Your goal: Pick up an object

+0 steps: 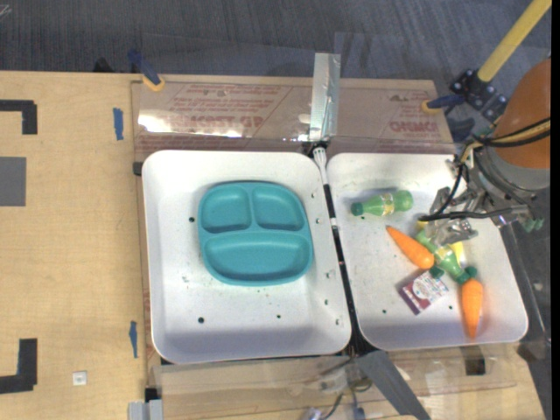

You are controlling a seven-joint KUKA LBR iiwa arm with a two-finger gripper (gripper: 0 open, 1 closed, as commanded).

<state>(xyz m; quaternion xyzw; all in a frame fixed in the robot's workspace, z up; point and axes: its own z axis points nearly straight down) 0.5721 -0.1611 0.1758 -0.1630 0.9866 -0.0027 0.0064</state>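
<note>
The right bin (378,315) holds several small items. A green bottle (382,204) lies near its back left. One orange carrot (411,247) lies slantwise in the middle, and a second carrot (472,305) rests by the front right wall. A purple packet (423,291) sits between them, with a yellow and green piece (451,260) just behind it. My gripper (448,228) hangs low over the right half of this bin, directly above the yellow and green piece and beside the first carrot's thick end. Cables and the wrist hide its tips.
In the left bin (171,309) lies a teal divided plate (255,233). A metal post (325,94) stands at the back between the bins. The grey arm with its orange band (529,112) fills the right rear corner, and a yellow rod (521,26) slants above it.
</note>
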